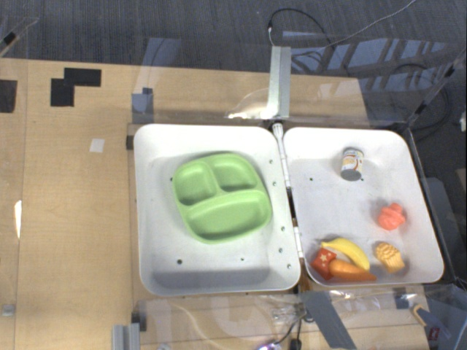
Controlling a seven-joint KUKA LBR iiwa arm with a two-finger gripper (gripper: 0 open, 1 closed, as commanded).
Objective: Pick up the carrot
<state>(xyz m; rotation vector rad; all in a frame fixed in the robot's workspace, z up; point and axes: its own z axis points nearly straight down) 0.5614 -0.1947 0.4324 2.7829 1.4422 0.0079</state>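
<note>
The smooth, tapered orange carrot [351, 270] lies at the right bin's [321, 159] near edge, long axis running left to right, touching a curved yellow banana [347, 251] and a red strawberry [323, 259].

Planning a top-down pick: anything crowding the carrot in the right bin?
Yes. The carrot lies in the bin's near-left corner, with the banana touching it on the far side and a red item at its left end. Nothing lies on top.
</note>
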